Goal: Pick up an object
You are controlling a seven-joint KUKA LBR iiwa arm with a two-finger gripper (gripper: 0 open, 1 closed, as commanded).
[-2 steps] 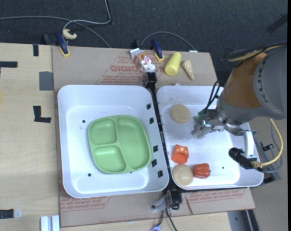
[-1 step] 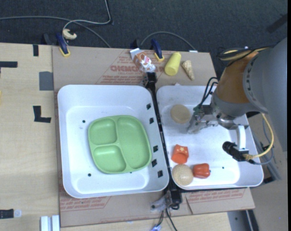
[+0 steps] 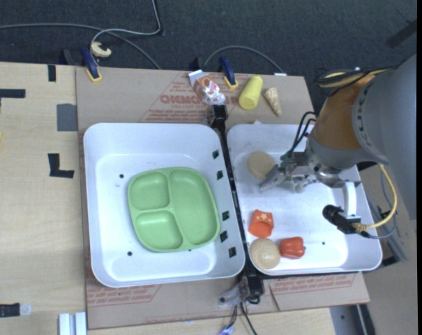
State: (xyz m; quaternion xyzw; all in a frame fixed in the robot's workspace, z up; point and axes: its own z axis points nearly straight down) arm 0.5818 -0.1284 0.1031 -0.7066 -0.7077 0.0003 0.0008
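Four small things lie in the right bin (image 3: 367, 260): a tan round object (image 3: 259, 164) at about ten o'clock, and an orange piece (image 3: 261, 223), a pale ball (image 3: 265, 253) and a red piece (image 3: 291, 247) toward six to seven o'clock. The claw (image 3: 272, 179) sits low at the tan object's four o'clock, just beside it, fingers seemingly parted and empty. This looks like the approach step; next it should straddle the object and close.

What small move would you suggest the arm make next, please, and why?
Probably ease the claw a little further left and down over the tan ball. The claw sits in the right bin just beside that ball, far nearer than the orange block, the beige ball or the red piece, and nothing shows between its fingers.
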